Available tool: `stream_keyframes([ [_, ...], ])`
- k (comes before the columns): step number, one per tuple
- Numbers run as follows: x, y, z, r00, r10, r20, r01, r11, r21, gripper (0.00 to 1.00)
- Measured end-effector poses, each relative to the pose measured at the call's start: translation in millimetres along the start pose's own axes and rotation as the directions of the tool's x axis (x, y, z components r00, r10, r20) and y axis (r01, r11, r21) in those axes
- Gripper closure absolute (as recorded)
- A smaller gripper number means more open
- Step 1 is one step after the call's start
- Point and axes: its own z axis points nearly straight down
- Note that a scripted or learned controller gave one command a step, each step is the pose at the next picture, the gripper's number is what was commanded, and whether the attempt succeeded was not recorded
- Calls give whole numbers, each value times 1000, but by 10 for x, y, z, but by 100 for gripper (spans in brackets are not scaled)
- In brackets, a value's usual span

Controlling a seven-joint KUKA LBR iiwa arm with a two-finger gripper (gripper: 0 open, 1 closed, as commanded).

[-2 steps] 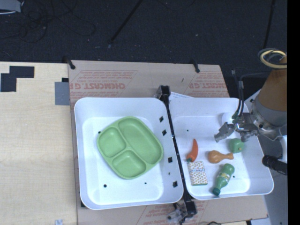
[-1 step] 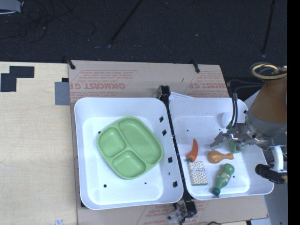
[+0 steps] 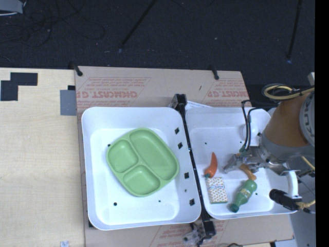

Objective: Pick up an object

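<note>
Fingers (image 3: 237, 162), state unclear, hover beside carrot (image 3: 212, 164), near packet (image 3: 217, 190) and bottle (image 3: 242, 194).

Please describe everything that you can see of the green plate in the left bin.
The green plate is light green, looks like smooth plastic, and has a rounded, roughly rectangular outline. Raised ridges split it into three compartments: one long one along its upper right side and two smaller ones on the lower left. All three look bare. It lies flat, face up, turned at a slant to the bin's walls, near the middle of the left bin. It rests on the bin's white floor, apart from the walls, and nothing else touches it.
</note>
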Motion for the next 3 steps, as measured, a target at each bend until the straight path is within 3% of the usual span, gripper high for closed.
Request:
stream_keyframes([
  [1,1,-4,58,1000,3,0,-3,1000,-1,0],
  [2,-16,-4,-49,1000,7,1,-7,1000,-2,100],
  [3,-99,-31,-492,1000,4,1,-4,1000,-3,100],
])
